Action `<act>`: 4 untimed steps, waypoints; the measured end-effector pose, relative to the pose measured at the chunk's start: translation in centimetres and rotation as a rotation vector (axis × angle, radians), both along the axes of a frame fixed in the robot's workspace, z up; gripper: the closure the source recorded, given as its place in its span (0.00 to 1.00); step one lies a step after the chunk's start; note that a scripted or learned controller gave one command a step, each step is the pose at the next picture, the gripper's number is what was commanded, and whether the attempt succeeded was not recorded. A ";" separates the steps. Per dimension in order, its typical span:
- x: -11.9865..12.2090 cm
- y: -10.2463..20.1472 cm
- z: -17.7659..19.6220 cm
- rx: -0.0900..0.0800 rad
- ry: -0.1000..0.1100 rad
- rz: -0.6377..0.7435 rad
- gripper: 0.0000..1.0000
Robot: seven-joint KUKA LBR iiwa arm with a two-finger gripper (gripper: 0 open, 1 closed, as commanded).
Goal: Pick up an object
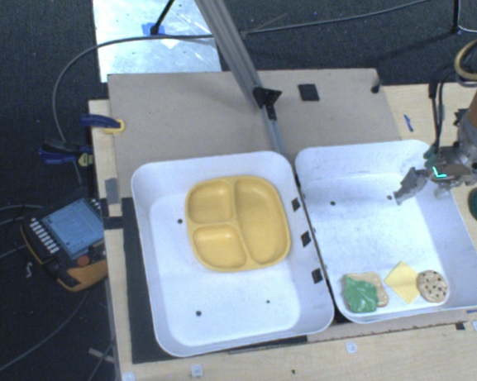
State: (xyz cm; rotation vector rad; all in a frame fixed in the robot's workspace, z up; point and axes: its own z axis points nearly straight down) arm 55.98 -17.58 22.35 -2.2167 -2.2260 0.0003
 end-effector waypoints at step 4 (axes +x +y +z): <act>0.4 -0.4 -13.7 0.000 -0.001 -0.003 0.00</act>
